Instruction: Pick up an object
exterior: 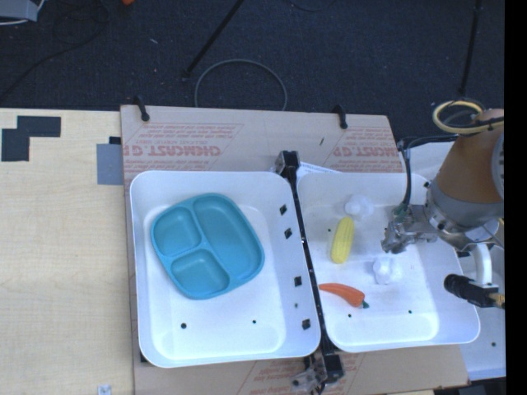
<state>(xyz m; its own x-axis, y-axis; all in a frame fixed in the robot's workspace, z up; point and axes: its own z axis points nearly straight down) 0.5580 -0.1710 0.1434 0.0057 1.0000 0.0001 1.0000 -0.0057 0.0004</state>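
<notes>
**Gripper low in right bin, nothing picked yet**

We see the gripper [397, 239] at centre-right of frame, between the corn cob [342, 239] and a white lump [384, 270]. Jaw state: we cannot tell. We judge this the approach; next comes closing on one item.

Two bins side by side on bench. Left bin [165, 336]: divided plate [206, 243] lying in it, toward left. Right bin [412, 327]: corn cob [342, 239] near divider, carrot [342, 293] in front of it, gripper [396, 241] right of corn, above bin floor.
</notes>
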